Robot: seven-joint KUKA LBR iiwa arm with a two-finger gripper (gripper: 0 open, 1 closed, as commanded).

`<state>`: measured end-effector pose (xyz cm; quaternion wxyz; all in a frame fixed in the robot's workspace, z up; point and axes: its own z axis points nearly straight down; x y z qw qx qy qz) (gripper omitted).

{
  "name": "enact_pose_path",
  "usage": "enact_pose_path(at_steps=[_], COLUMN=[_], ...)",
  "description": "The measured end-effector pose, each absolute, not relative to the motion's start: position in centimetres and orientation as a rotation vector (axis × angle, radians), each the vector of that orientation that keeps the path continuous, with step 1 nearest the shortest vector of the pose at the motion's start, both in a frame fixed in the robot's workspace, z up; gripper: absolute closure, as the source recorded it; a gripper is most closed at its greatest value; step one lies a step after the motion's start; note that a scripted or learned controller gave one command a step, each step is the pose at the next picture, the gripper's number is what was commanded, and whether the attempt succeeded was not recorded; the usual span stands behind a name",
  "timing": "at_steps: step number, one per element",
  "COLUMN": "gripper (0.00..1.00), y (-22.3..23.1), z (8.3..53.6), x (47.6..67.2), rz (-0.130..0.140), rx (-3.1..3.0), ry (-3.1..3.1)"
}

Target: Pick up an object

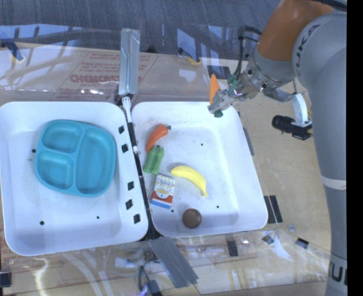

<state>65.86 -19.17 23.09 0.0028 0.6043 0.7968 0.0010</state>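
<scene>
The gripper (220, 106) hangs over the far right corner of the right bin (250, 184), just above its rim. The grey arm (326, 60) reaches in from the right, and its orange band (286, 14) sits above the wrist. A thin orange object (213, 87) stands almost upright at the gripper, beside its fingers. It looks like a small carrot or a similar toy piece, but it is too small to name for sure. I cannot tell if the fingers close on it or if it only sits next to them, so the state of the gripper is not clear from this view.

Inside the right bin several things lie on the floor. An orange carrot (157, 135) lies near the left wall, tilted, and a green vegetable (153, 160) lies just below it, almost touching. A small carton (163, 192) with a white, orange and blue print lies further toward the near side. A yellow banana (190, 179) is just to the right of the carton. A brown round object (191, 217) rests near the front wall.

The left bin (15, 221) holds a blue divided plate (76, 157) with three compartments.
</scene>
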Motion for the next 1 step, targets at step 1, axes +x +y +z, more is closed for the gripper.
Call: enact_pose_path(at_steps=[1], gripper=[1.00], y=[-20.95], z=[35.54], x=[64.52], rz=[0.002], rx=[1.829], ry=[2.548])
